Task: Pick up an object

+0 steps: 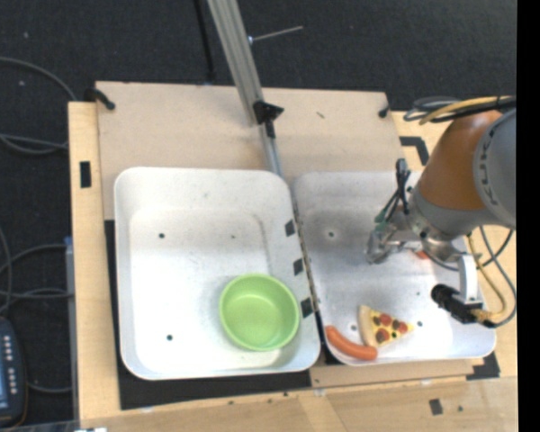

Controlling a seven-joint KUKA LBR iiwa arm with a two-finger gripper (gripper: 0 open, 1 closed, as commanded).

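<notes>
Arm: the grey arm with its orange band (454,156) is being extended in from the right, over the right bin.
Gripper: the gripper (384,246) is being held low over the middle of the right bin (342,205), close to its floor; nothing is being seen between its fingers, and whether they are being held wide or narrow cannot be told.
Pizza slice: a toy pizza slice (381,325) is being left lying flat near the front edge of the right bin, apart from the gripper.
Sausage: an orange-red sausage (350,344) is being left lying just beside the pizza slice, on its left, at the bin's front rim.
Bowl: a green bowl (259,310) is being left standing upright in the left bin (162,205), in its front right corner.
Bench: both bins are being borne side by side on the brown bench (180,124).
Mast: a metal mast (237,43) is being seen slanting up behind the bins.
</notes>
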